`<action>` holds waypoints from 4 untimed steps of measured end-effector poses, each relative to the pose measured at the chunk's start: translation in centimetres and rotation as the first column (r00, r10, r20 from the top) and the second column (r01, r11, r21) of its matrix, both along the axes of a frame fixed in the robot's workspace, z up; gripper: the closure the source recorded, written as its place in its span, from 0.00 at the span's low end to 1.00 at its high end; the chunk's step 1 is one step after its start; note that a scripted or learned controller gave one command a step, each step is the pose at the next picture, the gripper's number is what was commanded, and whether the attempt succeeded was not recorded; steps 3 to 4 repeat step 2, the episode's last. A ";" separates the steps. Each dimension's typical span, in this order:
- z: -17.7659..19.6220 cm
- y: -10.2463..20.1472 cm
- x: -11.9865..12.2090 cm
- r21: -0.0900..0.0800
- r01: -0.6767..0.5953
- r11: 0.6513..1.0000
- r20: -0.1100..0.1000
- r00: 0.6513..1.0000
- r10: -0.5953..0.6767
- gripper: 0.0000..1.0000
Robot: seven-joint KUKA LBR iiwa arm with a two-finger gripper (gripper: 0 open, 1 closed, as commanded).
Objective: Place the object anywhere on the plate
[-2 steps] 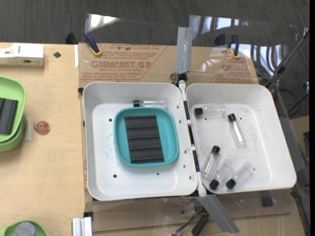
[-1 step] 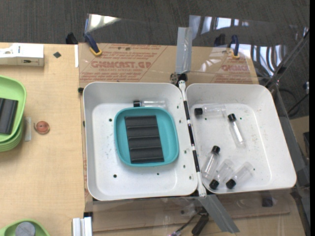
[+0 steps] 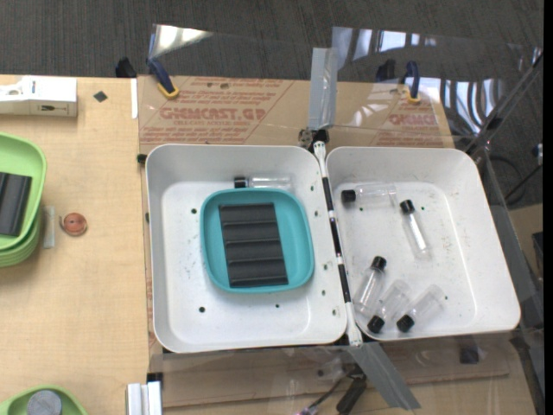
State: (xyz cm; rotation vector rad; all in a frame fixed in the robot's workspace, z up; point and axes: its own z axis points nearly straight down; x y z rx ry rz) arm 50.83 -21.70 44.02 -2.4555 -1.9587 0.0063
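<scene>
Vial (image 3: pixel 263 181) apparently crosswise, cap (image 3: pixel 240 182) leftward.

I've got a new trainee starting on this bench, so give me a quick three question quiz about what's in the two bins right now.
1. True or false: the teal plate sits in the left bin.
2. What lies just beyond the plate's far edge?
A. an orange cap
B. a clear vial
C. a green bowl
3. Fill in: the loose vials in the right bin have ____ caps.

Key
1. True; it holds a dark ridged insert.
2. B, one clear vial lies on the bin floor, apparently not on the plate.
3. Black.
</scene>
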 end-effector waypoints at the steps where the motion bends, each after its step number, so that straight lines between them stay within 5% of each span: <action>1: 0.0 0.0 0.0 0.000 0.000 1.000 0.000 1.000 0.000 0.00; 4: 0.0 0.0 0.0 0.000 0.000 1.000 0.000 1.000 0.000 0.00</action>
